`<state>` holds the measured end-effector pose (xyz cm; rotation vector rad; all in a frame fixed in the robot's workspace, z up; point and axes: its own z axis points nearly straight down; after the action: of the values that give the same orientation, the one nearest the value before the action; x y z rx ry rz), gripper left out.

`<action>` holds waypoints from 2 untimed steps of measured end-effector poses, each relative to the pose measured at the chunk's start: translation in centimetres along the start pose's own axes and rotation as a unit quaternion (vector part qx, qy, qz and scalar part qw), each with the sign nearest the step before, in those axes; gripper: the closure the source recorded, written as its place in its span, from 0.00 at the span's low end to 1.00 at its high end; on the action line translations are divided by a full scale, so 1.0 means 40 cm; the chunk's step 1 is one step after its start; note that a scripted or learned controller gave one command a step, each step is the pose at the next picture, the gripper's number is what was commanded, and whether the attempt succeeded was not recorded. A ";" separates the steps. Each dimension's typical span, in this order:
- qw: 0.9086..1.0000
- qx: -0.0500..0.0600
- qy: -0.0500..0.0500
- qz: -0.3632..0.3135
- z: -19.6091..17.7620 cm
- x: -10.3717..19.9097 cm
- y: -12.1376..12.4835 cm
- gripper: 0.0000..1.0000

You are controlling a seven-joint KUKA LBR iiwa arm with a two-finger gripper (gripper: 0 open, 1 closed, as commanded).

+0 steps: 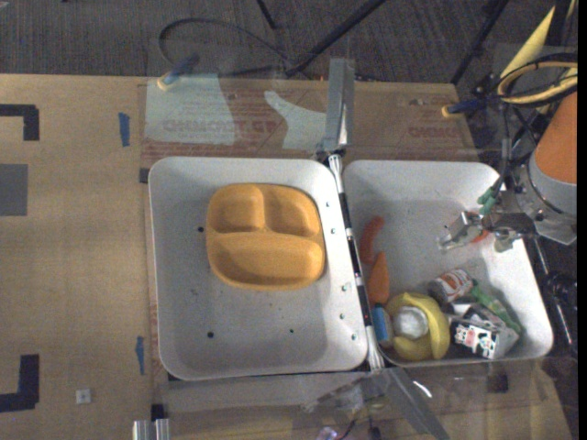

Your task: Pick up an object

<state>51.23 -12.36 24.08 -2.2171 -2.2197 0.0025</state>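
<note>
Here, left bin [174, 337]: one orange plastic divided plate [266, 236], three compartments, rounded corners. Right bin [413, 186]: two orange carrot-shaped pieces [374, 257] along its left wall; yellow rounded toy [417, 326], small can [451, 287] and printed carton [477, 337] clustered at the near edge. Gripper [465, 231] above the right bin, metal fingers apart, nothing between them.
</note>
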 end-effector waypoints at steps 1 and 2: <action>0.998 -0.005 -0.002 -0.067 0.385 -0.077 0.016 0.00; 0.998 -0.008 -0.003 -0.067 0.357 -0.078 0.020 1.00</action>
<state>51.99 -15.45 9.80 -2.0746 -2.3745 -0.0096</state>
